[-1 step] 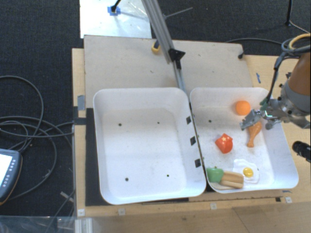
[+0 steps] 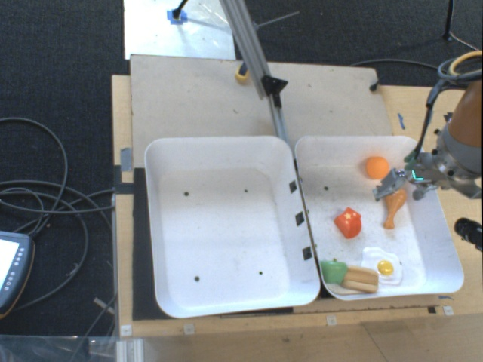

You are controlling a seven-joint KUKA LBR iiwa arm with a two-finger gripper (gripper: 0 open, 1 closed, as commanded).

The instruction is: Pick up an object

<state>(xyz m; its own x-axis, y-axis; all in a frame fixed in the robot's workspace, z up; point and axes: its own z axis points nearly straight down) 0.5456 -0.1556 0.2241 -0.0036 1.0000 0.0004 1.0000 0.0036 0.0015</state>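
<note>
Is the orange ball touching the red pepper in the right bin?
Apart. In the camera view, bare white bin floor shows plainly between the orange ball and the red pepper, which lies nearer the camera.

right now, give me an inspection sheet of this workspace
surface: bench bearing two white bins, left bin and right bin, side by side
job's things: in the right bin, orange ball, drumstick, red pepper, fried egg, green piece beside a bread roll
clutter: nothing seen
grippers: gripper low over the drumstick's top end; grasp cannot be told
cables: black cables on the floor, left
surroundings: dark carpet, screen at left edge, grey pole
</note>
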